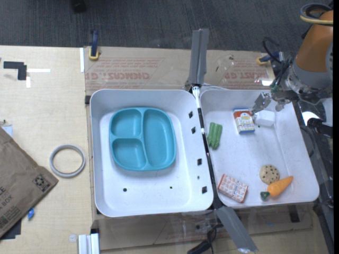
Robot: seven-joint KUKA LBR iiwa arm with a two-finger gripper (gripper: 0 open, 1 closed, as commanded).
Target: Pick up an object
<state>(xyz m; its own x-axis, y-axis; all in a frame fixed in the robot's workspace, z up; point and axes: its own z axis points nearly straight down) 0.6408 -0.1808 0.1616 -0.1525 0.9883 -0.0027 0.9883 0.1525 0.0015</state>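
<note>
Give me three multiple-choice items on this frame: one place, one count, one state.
1. Where is the teal plate?
A. left bin
B. right bin
C. on the bench outside the bins

2. How many compartments does the plate have?
A. two
B. three
C. four

3. How does the carrot stand to the cookie?
A. stacked on top of it
B. in the other bin
C. lying just below it in the view, in the same bin

Answers:
1. A, it lies flat on the left bin's floor.
2. B, two small on its left, one long on its right.
3. C, both lie near the right bin's front right corner.
</note>
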